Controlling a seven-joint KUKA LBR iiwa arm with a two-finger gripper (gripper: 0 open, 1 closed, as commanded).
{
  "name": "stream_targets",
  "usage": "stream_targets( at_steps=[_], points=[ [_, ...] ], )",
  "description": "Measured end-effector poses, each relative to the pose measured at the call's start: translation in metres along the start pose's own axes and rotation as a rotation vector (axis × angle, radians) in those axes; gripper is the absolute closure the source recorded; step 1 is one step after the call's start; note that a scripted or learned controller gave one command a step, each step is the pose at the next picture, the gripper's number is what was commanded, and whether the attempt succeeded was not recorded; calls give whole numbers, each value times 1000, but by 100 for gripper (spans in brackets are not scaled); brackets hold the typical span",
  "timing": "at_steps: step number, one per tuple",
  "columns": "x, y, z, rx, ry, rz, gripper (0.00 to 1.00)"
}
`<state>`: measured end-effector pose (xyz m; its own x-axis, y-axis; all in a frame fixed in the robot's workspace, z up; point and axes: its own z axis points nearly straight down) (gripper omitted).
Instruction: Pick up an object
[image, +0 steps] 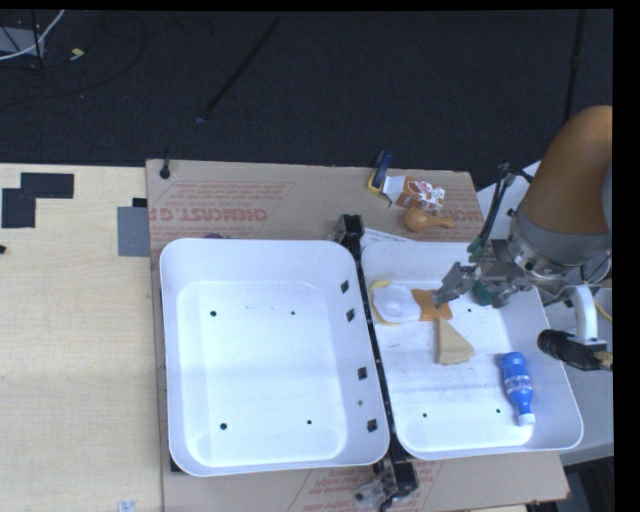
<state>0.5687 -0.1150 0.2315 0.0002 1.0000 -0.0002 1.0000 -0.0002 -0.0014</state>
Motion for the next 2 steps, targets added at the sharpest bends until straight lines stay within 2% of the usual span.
stream_targets(
  at_steps=[1,2],
  points=[
    [-20,-2,151,2,0,2,0],
    [-18,-8,145,3,2,4,0]
  ],
)
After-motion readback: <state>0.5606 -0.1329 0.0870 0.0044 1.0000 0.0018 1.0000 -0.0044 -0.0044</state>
